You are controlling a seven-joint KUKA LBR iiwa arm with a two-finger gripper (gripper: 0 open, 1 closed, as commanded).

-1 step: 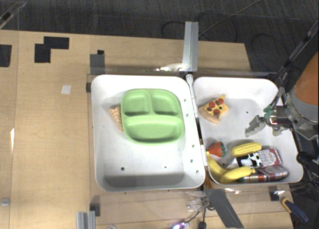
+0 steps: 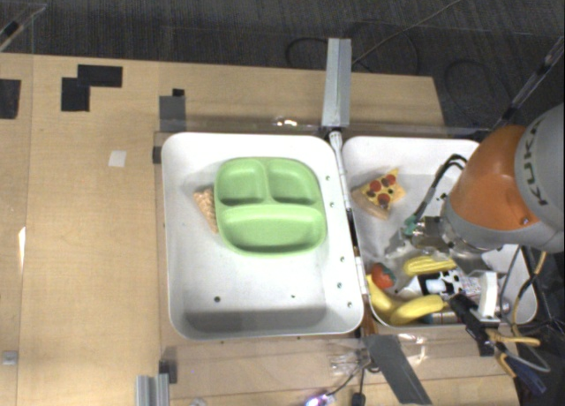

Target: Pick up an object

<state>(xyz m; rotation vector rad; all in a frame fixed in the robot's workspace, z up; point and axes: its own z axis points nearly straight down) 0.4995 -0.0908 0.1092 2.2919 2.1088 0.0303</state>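
The right bin (image 2: 415, 153) holds a toy pizza slice (image 2: 380, 192) near its back left. At its front left lie a yellow banana (image 2: 406, 309) and a small red piece (image 2: 381, 274). A second yellow piece (image 2: 427, 265) lies right under my gripper (image 2: 420, 250), which hangs low over the front middle of this bin. The grey and orange arm (image 2: 499, 192) covers the bin's right half. Whether the gripper touches the yellow piece is hidden.
The left bin (image 2: 190, 294) holds a green divided plate (image 2: 267, 204), with a tan waffle-like piece (image 2: 205, 207) tucked at the plate's left edge. A metal post (image 2: 336, 86) stands behind the seam between the bins. Cables lie at the front right.
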